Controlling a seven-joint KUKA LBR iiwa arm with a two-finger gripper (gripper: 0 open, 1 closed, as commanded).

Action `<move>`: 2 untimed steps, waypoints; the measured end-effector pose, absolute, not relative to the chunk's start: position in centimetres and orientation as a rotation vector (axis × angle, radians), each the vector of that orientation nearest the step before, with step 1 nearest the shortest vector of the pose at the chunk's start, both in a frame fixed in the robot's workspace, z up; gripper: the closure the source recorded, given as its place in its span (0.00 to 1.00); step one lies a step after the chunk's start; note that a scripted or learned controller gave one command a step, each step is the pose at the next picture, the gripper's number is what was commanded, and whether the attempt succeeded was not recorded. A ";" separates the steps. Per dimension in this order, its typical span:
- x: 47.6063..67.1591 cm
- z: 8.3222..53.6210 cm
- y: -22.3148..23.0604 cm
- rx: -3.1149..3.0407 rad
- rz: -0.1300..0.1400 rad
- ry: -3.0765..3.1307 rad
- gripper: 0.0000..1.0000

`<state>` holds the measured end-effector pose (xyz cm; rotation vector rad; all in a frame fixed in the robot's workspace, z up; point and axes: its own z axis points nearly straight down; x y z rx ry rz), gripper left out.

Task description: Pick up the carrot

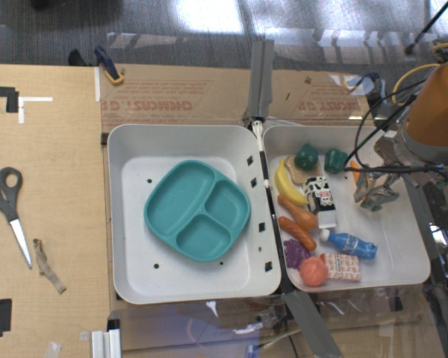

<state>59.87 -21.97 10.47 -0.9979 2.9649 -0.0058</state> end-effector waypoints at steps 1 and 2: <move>57.6 18.3 -22.1 -1.481 -0.001 2.764 1.00; 55.9 19.9 -12.9 -1.134 0.002 2.927 1.00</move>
